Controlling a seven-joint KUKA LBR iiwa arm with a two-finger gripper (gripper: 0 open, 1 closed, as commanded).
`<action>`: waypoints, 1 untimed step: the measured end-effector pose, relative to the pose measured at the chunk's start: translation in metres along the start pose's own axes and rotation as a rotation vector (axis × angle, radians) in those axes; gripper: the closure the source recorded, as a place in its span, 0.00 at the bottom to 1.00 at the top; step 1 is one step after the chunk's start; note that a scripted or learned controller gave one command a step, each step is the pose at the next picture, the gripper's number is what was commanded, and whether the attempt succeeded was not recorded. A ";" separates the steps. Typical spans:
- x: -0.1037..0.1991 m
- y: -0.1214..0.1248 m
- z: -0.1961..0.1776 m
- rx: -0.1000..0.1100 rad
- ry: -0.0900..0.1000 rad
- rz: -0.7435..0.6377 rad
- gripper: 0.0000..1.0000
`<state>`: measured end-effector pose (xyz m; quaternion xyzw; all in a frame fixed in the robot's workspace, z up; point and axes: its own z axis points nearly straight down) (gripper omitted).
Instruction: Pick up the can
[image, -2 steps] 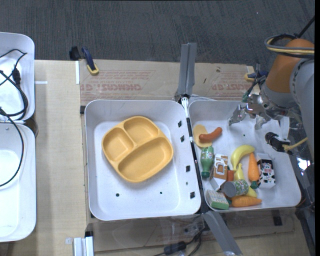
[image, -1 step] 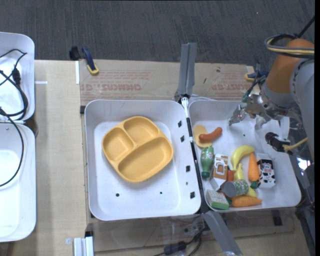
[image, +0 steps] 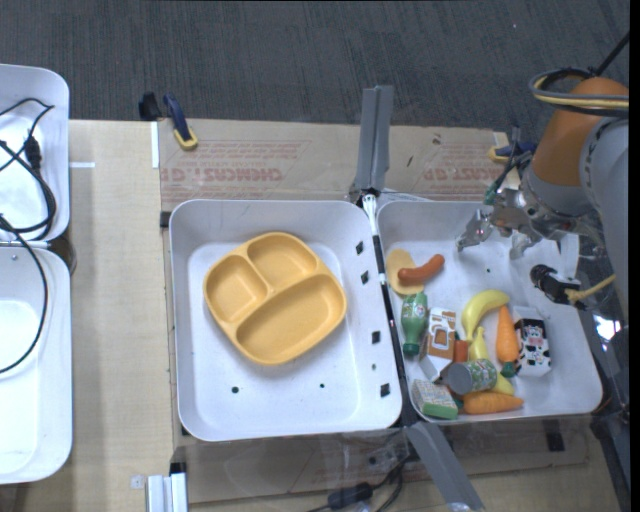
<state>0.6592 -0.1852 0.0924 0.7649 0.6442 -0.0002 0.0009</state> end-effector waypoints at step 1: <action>0.000 0.001 -0.010 -0.002 -0.001 -0.002 1.00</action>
